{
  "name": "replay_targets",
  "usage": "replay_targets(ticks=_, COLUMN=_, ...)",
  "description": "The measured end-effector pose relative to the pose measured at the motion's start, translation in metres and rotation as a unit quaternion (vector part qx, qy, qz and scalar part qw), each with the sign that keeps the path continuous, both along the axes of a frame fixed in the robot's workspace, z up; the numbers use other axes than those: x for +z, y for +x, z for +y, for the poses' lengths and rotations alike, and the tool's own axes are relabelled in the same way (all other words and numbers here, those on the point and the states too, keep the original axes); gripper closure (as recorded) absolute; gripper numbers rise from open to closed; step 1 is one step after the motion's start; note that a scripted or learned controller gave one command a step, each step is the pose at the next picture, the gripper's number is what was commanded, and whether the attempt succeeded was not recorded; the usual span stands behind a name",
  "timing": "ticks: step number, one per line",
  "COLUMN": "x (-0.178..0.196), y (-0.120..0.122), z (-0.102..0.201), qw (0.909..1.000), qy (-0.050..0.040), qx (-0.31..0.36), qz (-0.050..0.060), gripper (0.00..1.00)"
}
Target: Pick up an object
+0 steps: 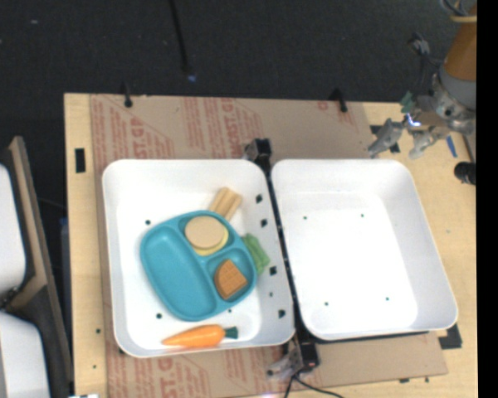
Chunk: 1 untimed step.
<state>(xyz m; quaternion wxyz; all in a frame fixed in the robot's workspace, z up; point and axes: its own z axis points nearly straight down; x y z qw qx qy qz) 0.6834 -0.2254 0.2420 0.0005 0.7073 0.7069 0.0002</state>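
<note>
Plywood bench [149, 131] w/ two white bins. Blue tray [178, 276] in left bin [120, 247]; carrot [197, 336] just below tray. Gripper [405, 139], fingers spread, empty, well right of tray.

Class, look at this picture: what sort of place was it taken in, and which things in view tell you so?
Most likely a robotics lab test bench, not a kitchen. A gripper on a robot arm reaches over two shallow white bins clipped to a cardboard-covered board, and the food is toy: a plastic carrot and a blue divided tray.

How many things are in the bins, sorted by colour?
Blue: 1, the tray
Orange: 1, the carrot
Tan or brown: 3, the round cookie, the brown square, the wooden block
Green: 1, the green piece
Total: 6
</note>
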Motion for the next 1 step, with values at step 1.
replay_targets(ticks=1, x=-0.0691, y=-0.0643, z=-0.0021, qw=1.0, qy=0.0008, qx=-0.001, qz=0.003, gripper=0.0)
